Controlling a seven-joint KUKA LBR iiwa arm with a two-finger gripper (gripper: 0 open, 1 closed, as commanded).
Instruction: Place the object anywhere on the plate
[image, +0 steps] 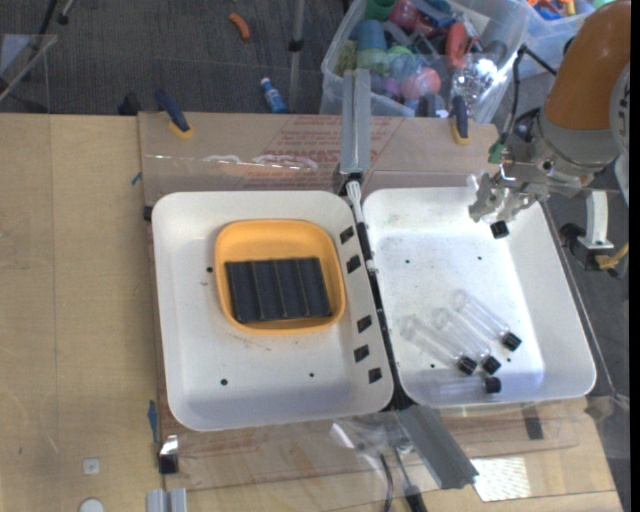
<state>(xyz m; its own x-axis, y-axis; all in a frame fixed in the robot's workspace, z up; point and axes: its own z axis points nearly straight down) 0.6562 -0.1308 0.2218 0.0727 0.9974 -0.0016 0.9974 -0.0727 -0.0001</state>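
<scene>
Clear tubes (468, 335) with black caps lie nearest, in the right bin (560, 300); my tool (497, 213) hangs above its far corner — grip unreadable — well apart from the yellow plate (278, 236) and its dark ridged block (278, 290).

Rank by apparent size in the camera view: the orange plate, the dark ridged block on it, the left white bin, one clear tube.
1. left white bin
2. orange plate
3. dark ridged block, covering most of the plate's floor
4. clear tube, smallest; the tubes look alike in size
</scene>
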